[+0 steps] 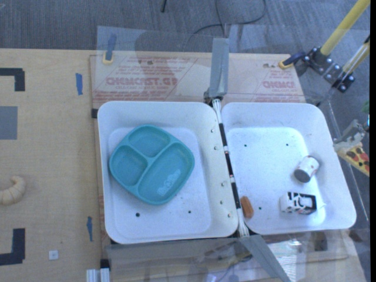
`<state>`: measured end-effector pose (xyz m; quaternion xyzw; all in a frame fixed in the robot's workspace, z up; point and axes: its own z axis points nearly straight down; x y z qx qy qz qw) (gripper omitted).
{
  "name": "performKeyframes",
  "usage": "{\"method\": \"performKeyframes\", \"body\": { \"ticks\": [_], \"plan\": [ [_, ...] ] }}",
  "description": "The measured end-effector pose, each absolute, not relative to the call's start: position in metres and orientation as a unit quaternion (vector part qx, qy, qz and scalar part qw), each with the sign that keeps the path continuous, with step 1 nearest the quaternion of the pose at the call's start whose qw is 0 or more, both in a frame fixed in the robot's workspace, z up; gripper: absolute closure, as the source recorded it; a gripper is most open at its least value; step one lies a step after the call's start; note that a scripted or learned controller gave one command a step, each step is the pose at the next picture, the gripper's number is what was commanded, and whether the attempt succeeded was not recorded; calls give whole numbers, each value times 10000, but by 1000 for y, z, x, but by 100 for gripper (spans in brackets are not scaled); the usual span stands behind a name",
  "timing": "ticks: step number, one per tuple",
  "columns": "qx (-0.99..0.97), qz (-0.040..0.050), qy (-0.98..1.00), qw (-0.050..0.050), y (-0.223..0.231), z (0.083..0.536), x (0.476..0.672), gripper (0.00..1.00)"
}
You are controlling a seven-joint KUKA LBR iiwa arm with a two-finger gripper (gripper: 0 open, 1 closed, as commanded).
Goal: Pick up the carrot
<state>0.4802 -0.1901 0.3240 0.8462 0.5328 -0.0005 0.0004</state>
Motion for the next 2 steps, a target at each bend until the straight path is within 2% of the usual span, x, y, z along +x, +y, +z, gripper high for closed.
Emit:
{"method": "performKeyframes", "body": {
  "ticks": [1, 2],
  "plan": [
    [8701, -10, 4929, -11, -179, 239, 508, 100],
    [9520, -21, 3060, -21, -193, 197, 500, 100]
  ]
}}
